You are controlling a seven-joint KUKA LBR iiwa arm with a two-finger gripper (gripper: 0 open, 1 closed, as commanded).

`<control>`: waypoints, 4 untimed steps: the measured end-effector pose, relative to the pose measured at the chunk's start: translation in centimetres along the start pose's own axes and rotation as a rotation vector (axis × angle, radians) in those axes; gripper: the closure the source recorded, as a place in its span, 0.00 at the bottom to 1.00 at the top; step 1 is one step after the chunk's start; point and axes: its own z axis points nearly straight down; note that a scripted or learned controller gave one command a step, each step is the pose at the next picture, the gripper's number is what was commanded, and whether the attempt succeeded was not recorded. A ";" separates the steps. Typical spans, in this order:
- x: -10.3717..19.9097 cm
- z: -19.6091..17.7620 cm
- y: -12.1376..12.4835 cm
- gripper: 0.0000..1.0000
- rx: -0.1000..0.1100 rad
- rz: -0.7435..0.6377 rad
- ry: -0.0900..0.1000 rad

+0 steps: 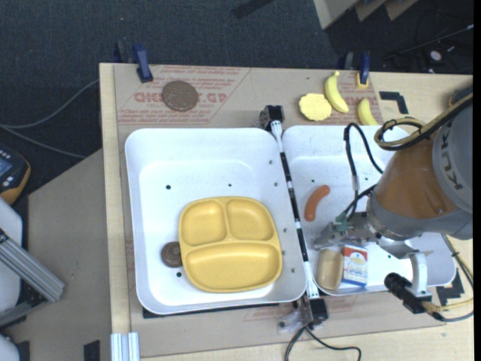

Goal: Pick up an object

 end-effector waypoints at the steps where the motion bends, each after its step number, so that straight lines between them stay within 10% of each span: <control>1: -0.6 -0.1 6.7 0.00 -0.009 -0.001 -0.005; 2: -2.9 -0.2 18.1 0.00 0.005 -0.006 -0.004; 4: -0.9 0.0 18.3 0.00 0.017 0.004 -0.015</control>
